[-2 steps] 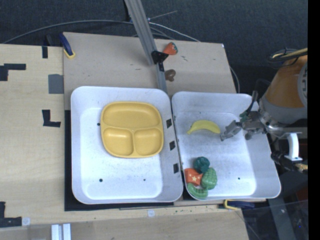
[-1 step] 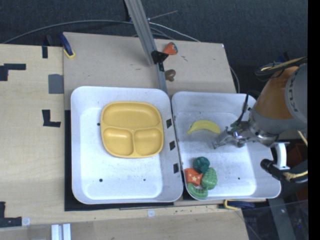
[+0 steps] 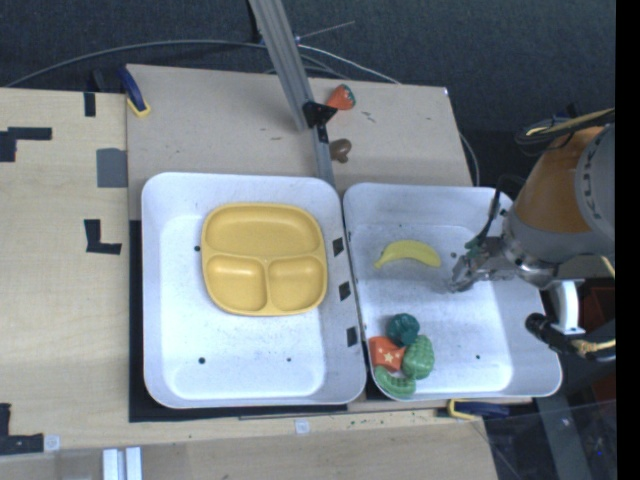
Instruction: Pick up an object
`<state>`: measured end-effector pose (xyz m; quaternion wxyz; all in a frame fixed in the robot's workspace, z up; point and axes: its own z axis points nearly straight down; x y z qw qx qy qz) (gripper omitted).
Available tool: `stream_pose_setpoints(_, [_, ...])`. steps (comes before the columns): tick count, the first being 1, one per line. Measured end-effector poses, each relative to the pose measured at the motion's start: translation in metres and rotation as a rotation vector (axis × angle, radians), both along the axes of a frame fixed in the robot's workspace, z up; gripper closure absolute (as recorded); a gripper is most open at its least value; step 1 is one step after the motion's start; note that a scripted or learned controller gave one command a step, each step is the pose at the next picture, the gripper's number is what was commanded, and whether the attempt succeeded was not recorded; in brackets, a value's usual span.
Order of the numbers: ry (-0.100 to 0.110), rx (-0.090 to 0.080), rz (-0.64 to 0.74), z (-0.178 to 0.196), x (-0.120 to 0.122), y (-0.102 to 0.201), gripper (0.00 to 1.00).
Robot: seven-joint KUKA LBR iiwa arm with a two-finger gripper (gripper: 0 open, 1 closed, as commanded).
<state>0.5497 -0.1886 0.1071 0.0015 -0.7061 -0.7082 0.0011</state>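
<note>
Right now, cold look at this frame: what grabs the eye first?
The yellow divided plate stands out, sitting in the left white bin. In the right bin, a yellow banana lies near the middle, and a cluster of small green, teal and orange toys sits at the near-left corner. The gripper hangs low over the right bin, just right of the banana.

Two bins [image 3: 160,268], one tray [image 3: 265,258], one banana [image 3: 408,255]

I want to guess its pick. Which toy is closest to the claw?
The yellow banana, lying just left of the claw; the green toys sit farther, in the bin's corner.
</note>
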Motion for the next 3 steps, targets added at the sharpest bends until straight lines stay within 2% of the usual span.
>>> stream_pose_setpoints(2, [-0.007,-0.002,-0.001,0.086,-0.002,0.007,1.00])
stream_pose_setpoints(3, [-0.008,-0.002,-0.002,0.134,-0.008,0.002,1.00])
